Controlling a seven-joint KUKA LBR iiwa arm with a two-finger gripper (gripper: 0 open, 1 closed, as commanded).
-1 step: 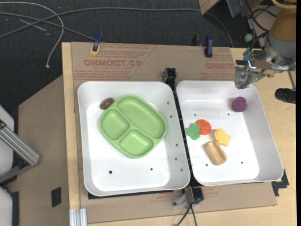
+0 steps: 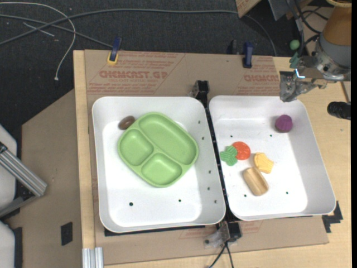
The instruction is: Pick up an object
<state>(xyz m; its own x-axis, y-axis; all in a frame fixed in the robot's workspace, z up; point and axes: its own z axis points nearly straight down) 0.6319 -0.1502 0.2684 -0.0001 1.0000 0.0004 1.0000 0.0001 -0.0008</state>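
Observation:
The right bin (image 2: 312, 172) holds a purple ball (image 2: 284, 123) near its far right corner. Toward its middle lie a red and green vegetable toy (image 2: 236, 152), a yellow piece (image 2: 263, 163) and a tan bread-shaped block (image 2: 255, 181). My gripper (image 2: 289, 90) hangs above the far right corner of this bin, up and slightly right of the purple ball, and nothing shows between its fingers. In the left bin (image 2: 106, 166) rests a green divided plate (image 2: 158, 148) with a small brown object (image 2: 127, 122) at its far left side.
Both bins sit on a cardboard sheet (image 2: 167, 71) held by two blue clamps (image 2: 115, 48) at the back. A black bracket (image 2: 201, 88) joins the bins at the far edge. Cables lie on the dark floor behind.

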